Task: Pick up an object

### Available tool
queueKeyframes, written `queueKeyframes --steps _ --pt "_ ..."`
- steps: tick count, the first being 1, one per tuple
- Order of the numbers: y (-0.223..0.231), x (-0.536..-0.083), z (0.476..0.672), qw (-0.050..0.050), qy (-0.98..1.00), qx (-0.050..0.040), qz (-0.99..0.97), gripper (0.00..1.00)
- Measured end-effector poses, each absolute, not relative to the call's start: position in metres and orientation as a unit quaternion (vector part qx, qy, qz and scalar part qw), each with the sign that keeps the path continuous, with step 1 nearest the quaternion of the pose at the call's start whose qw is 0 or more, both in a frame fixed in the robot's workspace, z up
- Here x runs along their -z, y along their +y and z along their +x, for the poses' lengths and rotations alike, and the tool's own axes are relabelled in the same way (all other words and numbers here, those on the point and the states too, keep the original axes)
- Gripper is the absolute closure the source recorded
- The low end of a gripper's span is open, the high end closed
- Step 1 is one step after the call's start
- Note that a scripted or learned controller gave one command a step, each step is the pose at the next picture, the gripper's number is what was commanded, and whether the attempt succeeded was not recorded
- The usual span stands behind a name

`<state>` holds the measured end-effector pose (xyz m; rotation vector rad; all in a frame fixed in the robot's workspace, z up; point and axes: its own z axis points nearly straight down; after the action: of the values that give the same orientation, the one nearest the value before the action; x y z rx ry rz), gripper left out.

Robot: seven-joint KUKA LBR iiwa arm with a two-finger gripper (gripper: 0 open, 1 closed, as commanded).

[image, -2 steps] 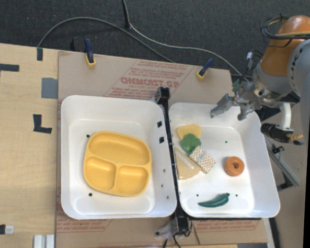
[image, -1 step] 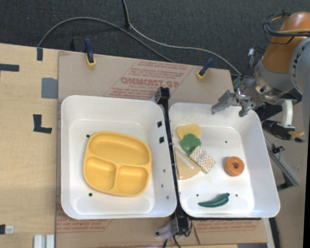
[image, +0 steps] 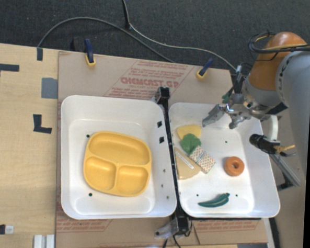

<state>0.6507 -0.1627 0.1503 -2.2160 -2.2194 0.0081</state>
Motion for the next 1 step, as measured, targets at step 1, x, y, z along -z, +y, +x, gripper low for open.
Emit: queueKeyframes --steps 1 --pt "-0.1637 -0.0866 0.6453 0.002 -0.708 -0.0023 -0.707 0.0"
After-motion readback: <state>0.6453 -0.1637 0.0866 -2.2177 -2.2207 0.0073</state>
